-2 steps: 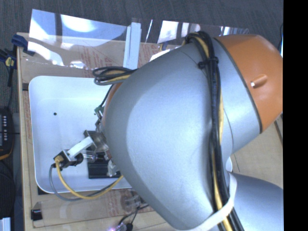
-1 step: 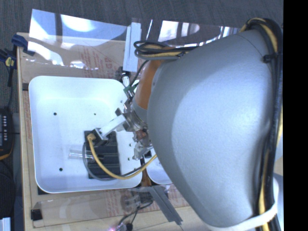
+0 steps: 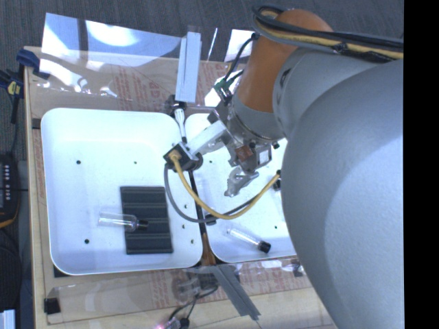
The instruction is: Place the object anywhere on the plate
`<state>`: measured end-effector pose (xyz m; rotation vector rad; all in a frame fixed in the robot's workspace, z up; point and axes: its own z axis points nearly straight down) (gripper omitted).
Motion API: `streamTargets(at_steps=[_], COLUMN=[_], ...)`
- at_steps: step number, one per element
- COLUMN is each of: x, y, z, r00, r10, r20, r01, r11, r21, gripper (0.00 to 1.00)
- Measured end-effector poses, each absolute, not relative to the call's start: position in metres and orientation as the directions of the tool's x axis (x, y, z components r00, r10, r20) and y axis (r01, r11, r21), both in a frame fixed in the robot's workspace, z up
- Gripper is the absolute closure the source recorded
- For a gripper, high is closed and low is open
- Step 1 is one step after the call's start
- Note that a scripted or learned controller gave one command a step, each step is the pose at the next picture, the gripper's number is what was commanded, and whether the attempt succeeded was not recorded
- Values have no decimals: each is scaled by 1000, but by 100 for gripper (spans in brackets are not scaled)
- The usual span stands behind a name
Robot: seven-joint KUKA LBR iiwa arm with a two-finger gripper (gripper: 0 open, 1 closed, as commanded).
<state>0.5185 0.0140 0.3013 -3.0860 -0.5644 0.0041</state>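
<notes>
A black ridged plate [image 3: 147, 221] lies flat in the left bin [image 3: 68, 136], towards its front. A clear tube with a black cap [image 3: 123, 221] lies across the plate's left edge, cap end on the plate and clear end on the bin floor. A second clear tube with a black cap [image 3: 249, 239] lies on the floor of the right bin [image 3: 223, 256], near its front. My gripper [image 3: 236, 181] hangs over the right bin, behind that second tube and apart from it. Nothing shows in its grasp.
A yellow and a black cable [image 3: 185, 194] loop from the wrist down over the ridge between the two bins. The grey arm covers most of the right bin. A clear upright panel [image 3: 186, 67] stands behind the bins.
</notes>
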Motion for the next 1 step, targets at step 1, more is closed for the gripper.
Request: streamTargets(at_steps=[1], x=[475], y=[69], z=[203], r00=[969], r10=[246], r20=[-6], r01=[246], r11=[-969], r21=[-3], gripper=[0])
